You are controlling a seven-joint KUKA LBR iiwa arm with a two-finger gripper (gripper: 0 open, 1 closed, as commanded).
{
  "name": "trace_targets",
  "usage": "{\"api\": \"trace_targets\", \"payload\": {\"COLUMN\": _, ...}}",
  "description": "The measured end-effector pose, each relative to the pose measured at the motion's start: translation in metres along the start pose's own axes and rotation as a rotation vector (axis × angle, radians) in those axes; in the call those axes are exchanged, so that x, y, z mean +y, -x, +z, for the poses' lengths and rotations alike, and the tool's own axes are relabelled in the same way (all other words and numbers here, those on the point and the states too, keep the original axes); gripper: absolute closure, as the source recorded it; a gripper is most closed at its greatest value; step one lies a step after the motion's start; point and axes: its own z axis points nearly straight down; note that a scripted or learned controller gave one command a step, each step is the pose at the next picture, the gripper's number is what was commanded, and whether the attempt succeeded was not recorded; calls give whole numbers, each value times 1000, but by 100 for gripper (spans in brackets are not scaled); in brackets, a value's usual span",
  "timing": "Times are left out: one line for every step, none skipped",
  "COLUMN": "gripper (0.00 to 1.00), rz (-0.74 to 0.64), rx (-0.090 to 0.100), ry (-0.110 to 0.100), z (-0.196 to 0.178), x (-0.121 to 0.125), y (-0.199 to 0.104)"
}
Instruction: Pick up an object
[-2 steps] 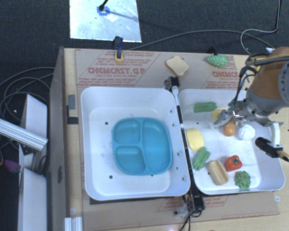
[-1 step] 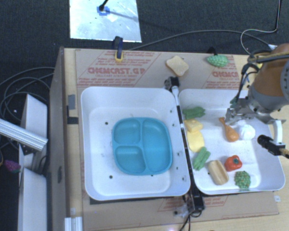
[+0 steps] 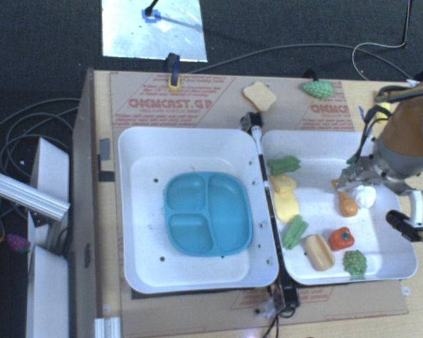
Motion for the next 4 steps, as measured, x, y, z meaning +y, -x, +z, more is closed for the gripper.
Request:
{"api": "trace_targets", "payload": {"gripper": 100, "rz": 1, "rx": 11, "ry": -26, "z": -37, "x": -41, "y": -29}}
{"api": "trace_targets", "payload": {"gripper": 100, "rz": 2, "rx": 11, "ry": -26, "z": -80, "x": -73, "y": -43}}
{"api": "trace_targets", "payload": {"gripper": 0, "rz": 2, "rx": 11, "ry": -26, "z": -79, "x": -73, "y": -43}}
{"api": "trace_targets", "payload": {"gripper": 0, "rz": 2, "rx": 11, "ry": -26, "z": 11, "x": -98, "y": -41}}
